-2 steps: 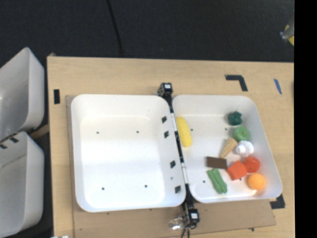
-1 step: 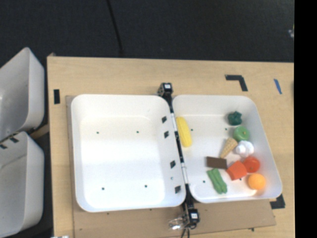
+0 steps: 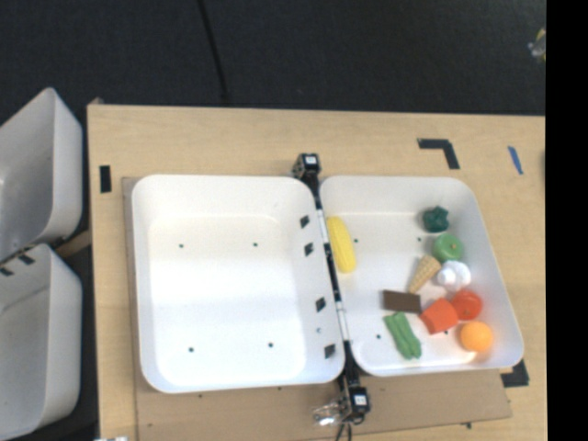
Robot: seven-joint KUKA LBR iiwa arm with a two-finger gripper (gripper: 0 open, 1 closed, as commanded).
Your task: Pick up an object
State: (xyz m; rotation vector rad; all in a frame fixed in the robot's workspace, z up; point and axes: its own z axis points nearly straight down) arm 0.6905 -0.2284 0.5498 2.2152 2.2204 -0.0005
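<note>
Camera view looks down on both bins, and I cannot tell how my pincer stands or whether it grips anything, so I plan from the arm's reach on the right. Nearest that side is the right bin (image 3: 367, 196), which carries every loose thing; the left bin (image 3: 220, 200) lies beyond it, across the seam where the two meet. No grasp is yet made, so the step in hand is choosing a target and coming down on it cleanly. I judge the corn (image 3: 341, 243) the best pick: it lies alone, close beside the seam and well apart from the rest, lengthwise along the divider, so I would set my pincer across its narrow width and keep clear of the bin wall. The others crowd the bin's far right and lower part: a dark green piece (image 3: 435, 218) at the top, a green apple (image 3: 448, 246) below it, a white piece (image 3: 454, 275) touching a cone (image 3: 424, 272), then a brown block (image 3: 401, 300), a red block (image 3: 439, 315), a red ball (image 3: 467, 302) and an orange (image 3: 476, 336), packed near or against each other, with a green pod (image 3: 402, 334) just left of them. Going into that cluster risks nudging neighbours or closing on two at once. All of this rests on the bench (image 3: 230, 136).
</note>
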